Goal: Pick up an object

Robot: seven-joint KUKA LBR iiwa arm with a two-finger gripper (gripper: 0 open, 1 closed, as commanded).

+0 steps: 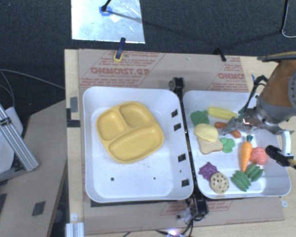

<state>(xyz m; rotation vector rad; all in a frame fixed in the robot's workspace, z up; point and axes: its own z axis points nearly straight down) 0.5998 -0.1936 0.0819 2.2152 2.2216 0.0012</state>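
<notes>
The right bin (276, 186) holds several toy foods: a yellow corn cob (222, 113), a green leafy piece (199, 117), a pale yellow lump (206, 132), a tan bread slice (209, 146), a carrot (245, 154), a pink fruit (259, 155), green pods (246, 176), purple grapes (207, 171) and a cookie (219, 182). My gripper (235, 126) reaches in from the right and sits low over the bin's upper middle, just right of a small red-orange piece (222, 125) and below the corn. Nothing can be made out in its grasp.
The left bin (96, 181) carries a yellow divided plate (130, 131). A black hinge strip (183, 142) runs between the bins. The grey arm with its orange band (281, 95) hangs over the right bin's far right corner. Cardboard lies under both bins.
</notes>
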